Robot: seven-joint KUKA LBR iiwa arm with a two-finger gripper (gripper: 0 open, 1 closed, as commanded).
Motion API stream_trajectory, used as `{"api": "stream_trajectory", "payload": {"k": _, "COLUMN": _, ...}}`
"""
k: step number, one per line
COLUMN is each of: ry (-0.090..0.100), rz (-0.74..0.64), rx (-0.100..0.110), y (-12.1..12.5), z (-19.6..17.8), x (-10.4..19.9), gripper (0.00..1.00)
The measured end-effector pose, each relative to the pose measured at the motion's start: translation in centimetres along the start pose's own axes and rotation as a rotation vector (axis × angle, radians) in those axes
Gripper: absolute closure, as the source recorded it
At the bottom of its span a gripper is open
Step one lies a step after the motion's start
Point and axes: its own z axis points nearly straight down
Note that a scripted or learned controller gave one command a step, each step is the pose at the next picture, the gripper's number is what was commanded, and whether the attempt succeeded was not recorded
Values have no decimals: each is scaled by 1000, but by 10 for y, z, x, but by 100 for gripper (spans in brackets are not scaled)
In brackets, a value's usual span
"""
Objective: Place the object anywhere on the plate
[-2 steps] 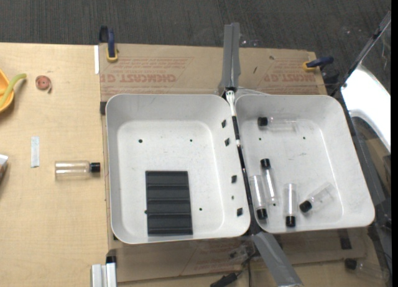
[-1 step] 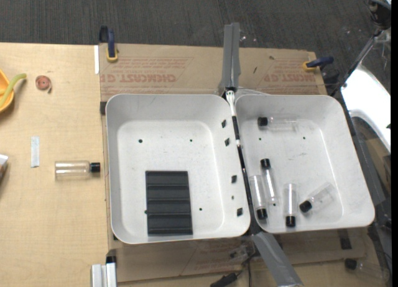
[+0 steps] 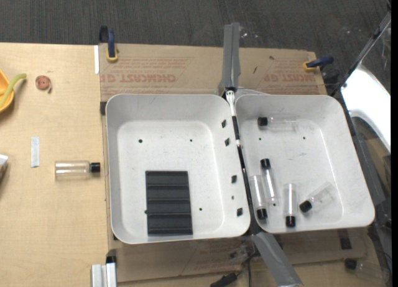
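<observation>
The left bin (image 3: 124,155) holds a ridged black plate (image 3: 168,203) near its front edge; the right bin (image 3: 339,155) holds what look like five clear vials (image 3: 270,183).

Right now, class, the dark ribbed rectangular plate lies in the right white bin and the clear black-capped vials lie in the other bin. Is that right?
Not quite. The camera view shows the dark ribbed rectangular plate in the left white bin; the clear black-capped vials lie in the other bin, the right one.
</observation>
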Motion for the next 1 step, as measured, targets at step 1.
{"api": "stream_trajectory", "payload": {"k": 1, "ry": -1, "rz": 3, "rx": 1, "y": -18, "z": 0, "x": -90, "gripper": 0}}
